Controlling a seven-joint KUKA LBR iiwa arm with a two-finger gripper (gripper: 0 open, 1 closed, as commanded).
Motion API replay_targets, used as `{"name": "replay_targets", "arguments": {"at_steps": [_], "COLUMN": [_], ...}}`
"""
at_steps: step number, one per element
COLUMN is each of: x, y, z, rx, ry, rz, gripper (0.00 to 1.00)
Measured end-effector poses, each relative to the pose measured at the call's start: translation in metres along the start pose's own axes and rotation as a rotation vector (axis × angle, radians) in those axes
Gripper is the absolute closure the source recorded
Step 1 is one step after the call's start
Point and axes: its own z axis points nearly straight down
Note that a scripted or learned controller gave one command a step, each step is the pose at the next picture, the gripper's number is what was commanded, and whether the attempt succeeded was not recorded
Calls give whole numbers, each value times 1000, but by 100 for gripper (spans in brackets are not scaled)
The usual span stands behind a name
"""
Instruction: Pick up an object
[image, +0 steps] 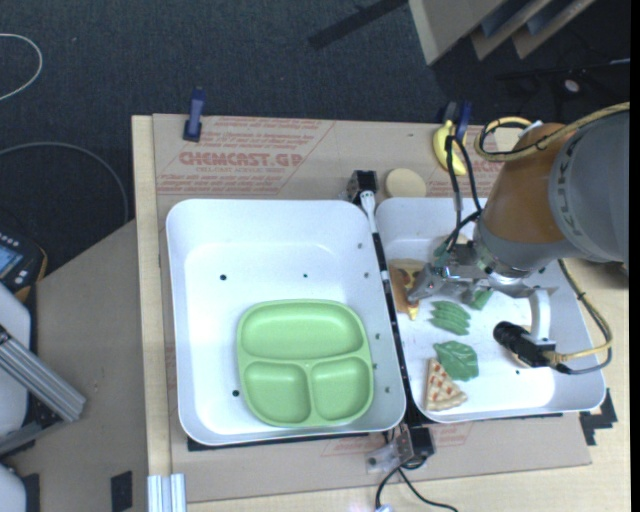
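The worktop (260, 150) carries two shallow white bins side by side. The left bin (200, 250) holds a green divided plate (303, 360) lying flat toward its near edge. The grey arm (590, 190) with its orange band reaches in from the right over the right bin (570, 390). Its pincer (450, 280) sits low in that bin, near the dividing wall; whether it is spread or pressed together cannot be told. Just beside it lies a brown and yellow piece (405, 285). Nearer the front edge lie a small green piece (451, 317), a green leaf-shaped piece (457, 358), and a pizza slice (441, 385), close together.
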Motion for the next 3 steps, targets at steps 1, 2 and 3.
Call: {"name": "replay_targets", "arguments": {"at_steps": [1, 2, 3], "x": [42, 40, 110], "y": [-62, -62, -99], "z": [-206, -207, -193], "rx": [-34, -21, -12], "ry": [-4, -6, -2], "rz": [-5, -1, -8], "gripper": [0, 100, 100]}}
